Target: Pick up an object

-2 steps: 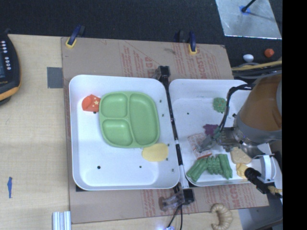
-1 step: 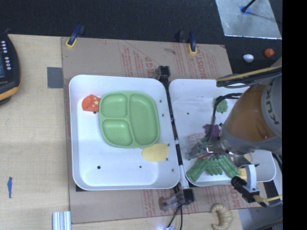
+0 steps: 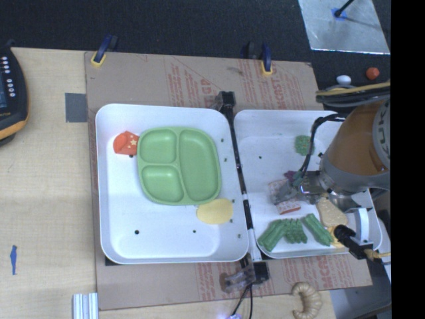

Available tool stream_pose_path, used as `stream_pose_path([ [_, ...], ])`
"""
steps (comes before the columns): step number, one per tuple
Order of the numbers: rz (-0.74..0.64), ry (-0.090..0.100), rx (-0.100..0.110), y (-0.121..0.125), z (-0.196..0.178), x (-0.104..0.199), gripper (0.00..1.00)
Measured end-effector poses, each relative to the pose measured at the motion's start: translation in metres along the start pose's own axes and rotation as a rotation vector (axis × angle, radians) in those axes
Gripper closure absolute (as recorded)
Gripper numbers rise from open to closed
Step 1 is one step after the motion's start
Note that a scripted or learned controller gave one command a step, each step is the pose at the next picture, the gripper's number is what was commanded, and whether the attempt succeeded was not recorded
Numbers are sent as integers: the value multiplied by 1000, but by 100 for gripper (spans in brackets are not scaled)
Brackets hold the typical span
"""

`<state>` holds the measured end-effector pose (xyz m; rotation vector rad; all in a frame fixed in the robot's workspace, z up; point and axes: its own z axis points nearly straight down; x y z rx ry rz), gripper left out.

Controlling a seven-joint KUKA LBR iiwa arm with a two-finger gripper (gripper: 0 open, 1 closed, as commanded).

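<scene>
Your arm reaches into the right bin (image 3: 265,121) at the frame's right; its claw (image 3: 287,190) sits low over small scraps, above the green bean pods (image 3: 292,231). It is too blurred to tell its grip. Nothing looks lifted yet; the pickup remains.

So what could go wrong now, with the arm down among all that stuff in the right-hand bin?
The gripper sits low in the right bin, where small things lie close together: the green bean-like pieces, a small orange-and-white item and a pale piece. It might catch two at once, or nudge one aside and close on nothing. The arm's body also hides part of that bin, so a miss could go unseen.
</scene>
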<state>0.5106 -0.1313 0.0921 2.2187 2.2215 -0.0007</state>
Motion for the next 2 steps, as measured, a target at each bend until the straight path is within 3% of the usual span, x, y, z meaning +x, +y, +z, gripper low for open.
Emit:
stream_pose_path([
  [1,-6,2,1,30,0,16,0],
  [2,-5,2,5,29,-10,15,100],
])
